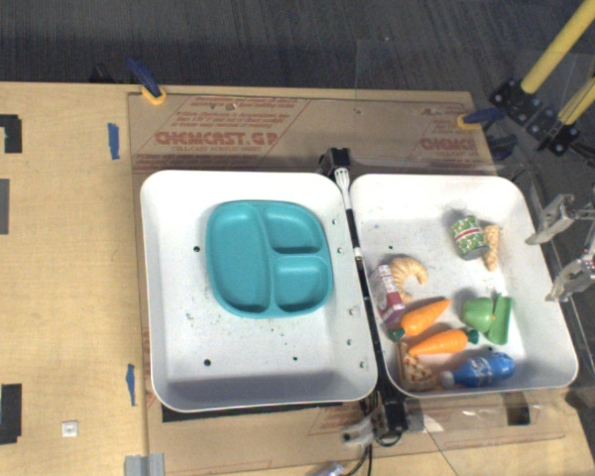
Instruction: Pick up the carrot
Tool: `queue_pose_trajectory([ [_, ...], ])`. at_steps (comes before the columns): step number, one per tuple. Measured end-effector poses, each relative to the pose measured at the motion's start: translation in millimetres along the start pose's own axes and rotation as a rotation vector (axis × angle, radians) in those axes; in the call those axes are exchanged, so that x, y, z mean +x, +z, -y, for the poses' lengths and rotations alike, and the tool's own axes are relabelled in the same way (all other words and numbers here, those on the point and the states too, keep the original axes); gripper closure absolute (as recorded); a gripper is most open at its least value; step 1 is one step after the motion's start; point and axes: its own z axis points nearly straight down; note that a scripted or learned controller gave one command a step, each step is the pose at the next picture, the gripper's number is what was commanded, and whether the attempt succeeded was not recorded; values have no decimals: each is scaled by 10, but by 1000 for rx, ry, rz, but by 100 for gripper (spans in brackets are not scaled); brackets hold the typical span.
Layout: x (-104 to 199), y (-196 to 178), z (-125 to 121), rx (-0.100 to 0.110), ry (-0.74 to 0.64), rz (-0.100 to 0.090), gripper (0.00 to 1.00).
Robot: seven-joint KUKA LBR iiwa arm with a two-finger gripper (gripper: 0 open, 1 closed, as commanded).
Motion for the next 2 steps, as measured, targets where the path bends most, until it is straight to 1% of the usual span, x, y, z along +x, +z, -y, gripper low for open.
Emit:
queue_pose_trajectory([
  [1, 445, 828, -369, -4, -184, -6, 0],
  [2, 332, 1490, -890, 0, -409, 5, 0],
])
